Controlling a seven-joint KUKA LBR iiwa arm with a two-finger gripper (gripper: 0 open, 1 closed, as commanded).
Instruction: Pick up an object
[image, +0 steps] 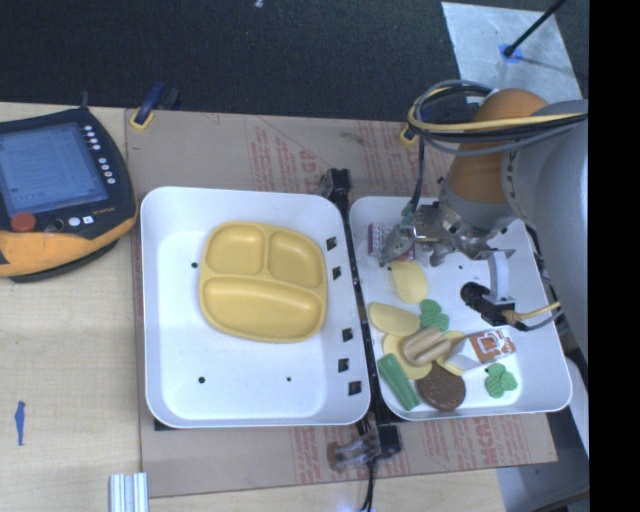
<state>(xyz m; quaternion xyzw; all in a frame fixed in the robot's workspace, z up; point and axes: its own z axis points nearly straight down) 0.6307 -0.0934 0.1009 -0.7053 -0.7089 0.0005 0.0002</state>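
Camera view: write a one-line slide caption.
Gripper hovers over toy food in the right bin; yellow divided plate in the left bin.

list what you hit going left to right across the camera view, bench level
control tablet → left bin → yellow divided plate → black clips between the bins → pile of toy food → gripper above the right bin → small orange and white packet

teach pendant (55, 190) left of the bins, blue clip (148, 103), dark carpet (250, 50) beyond the bench
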